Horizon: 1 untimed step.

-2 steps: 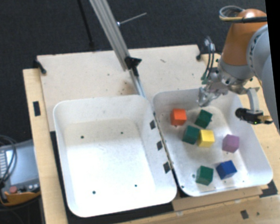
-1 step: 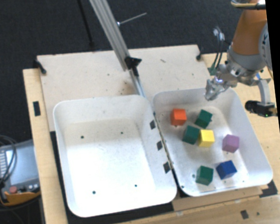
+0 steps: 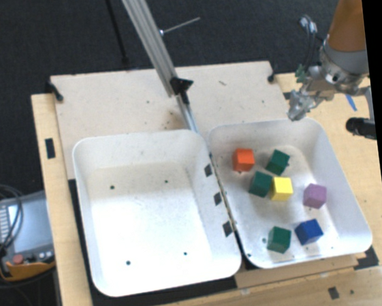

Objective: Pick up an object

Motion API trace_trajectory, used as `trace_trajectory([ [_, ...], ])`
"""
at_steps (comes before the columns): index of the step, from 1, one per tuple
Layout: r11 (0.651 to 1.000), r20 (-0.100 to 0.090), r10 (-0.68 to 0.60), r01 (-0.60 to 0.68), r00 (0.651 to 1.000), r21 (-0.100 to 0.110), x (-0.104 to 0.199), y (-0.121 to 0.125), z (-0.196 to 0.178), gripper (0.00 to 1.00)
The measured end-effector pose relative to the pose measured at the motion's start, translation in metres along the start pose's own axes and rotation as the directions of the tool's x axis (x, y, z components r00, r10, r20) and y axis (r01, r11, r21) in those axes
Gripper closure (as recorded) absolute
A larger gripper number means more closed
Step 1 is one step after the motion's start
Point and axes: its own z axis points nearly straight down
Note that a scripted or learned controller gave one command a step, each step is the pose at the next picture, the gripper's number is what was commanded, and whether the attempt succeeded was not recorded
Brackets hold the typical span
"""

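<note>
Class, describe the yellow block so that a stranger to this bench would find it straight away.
Start at the right-hand white bin, the one holding the coloured blocks. Near its middle sits the yellow block, touching a green block on its left. It is the only yellow one; its other neighbours are orange, purple and blue.

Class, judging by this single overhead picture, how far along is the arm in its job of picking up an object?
Done: nothing lifted yet; all seven blocks, including the orange block and purple block, lie in the right bin. In hand: the gripper sits above that bin's far right corner, away from the blocks. Left: moving over one block, descending, grasping, lifting.
</note>
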Motion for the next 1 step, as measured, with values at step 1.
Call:
trace_trajectory([
  [1,1.000,0.000,-0.002,0.002,1.000,0.000,-0.0020,0.0014,-0.0529,1.00],
])
